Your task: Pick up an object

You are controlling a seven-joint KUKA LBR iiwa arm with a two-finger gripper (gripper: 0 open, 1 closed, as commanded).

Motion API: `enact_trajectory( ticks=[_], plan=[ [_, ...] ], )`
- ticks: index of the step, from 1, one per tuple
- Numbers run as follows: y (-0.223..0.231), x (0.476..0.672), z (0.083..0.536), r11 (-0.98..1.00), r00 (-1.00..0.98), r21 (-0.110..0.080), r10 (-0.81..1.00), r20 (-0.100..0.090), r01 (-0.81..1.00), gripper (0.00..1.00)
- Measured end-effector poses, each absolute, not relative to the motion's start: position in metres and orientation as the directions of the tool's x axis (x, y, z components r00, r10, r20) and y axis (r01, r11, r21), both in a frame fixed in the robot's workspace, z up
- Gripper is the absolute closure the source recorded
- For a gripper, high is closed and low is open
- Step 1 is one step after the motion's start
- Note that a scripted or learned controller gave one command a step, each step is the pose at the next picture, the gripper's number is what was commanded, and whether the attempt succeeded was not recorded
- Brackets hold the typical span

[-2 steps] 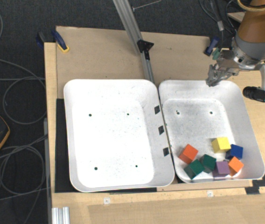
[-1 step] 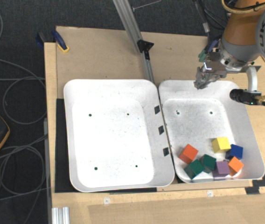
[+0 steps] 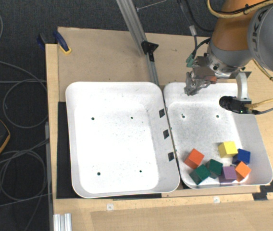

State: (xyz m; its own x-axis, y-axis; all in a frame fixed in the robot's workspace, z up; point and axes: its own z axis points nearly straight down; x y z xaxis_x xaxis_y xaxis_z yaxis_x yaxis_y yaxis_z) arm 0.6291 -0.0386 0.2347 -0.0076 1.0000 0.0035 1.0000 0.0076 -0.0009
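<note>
Bench, two white bins. Right bin [image 3: 252, 129] — coloured blocks [image 3: 218, 166] clustered at its near end: orange, yellow, blue, green, purple. Gripper [image 3: 192, 88] hangs over the bin's far rim, well apart from them; jaw state cannot be told. Step: approach — next, travel toward the cluster and descend.
</note>
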Motion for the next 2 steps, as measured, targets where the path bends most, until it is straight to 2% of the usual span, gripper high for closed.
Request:
enact_trajectory(
  ticks=[2],
  plan=[
    [0.071, 0.61, 0.241, 0.006, -0.006, -0.003, 1.0, 0.003, 1.0, 1.0]
  ],
)
